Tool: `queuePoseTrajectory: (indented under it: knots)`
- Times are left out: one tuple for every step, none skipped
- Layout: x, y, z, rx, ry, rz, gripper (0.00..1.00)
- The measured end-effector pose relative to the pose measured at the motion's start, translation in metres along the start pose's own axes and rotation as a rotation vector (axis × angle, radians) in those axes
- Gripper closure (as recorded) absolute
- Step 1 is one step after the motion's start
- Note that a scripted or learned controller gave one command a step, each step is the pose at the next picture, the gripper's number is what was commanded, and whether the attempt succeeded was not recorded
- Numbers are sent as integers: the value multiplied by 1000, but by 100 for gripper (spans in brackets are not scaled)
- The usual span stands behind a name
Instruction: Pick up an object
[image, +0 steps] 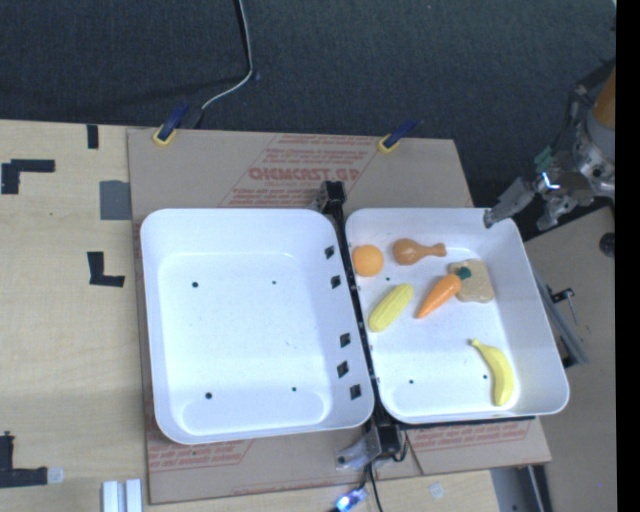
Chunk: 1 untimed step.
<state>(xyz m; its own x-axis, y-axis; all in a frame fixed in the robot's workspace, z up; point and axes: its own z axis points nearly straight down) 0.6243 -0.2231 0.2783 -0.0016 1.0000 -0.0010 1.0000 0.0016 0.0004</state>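
Your claw (512, 203) sits at the far right, just outside the upper right corner of the right bin (535, 300), up above the desk (60, 300). You can't tell whether it's spread or pressed together; the view is too small and cluttered there. Nothing is visibly held in it.

2 white bins sit side by side on a cardboard sheet (290, 170). The left bin (160, 300) shows bare white floor with a few dark dots.

The right bin has 6 things:
- orange ball (367, 260), upper left, close to the divider between the bins
- brown drumstick (416, 250), just right of the ball, near the back wall
- carrot (440, 294), tilted, its green top touching the tan piece
- tan piece (478, 283), right of the carrot, kind unclear
- corn cob (390, 307), tilted, below the ball, left of the carrot
- banana (496, 372), lower right, well apart from the others

All 6 lie on the bin floor; none is lifted. The claw is nearest the tan piece and the drumstick but apart from both.

2 clamps (172, 122) with yellow and blue grips hold the sheet's back edge. A white cable (235, 70) runs across the dark floor behind.
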Motion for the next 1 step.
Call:
queuePoseTrajectory:
  knots:
    - [0,38,-14,-2,-1,-1,0]
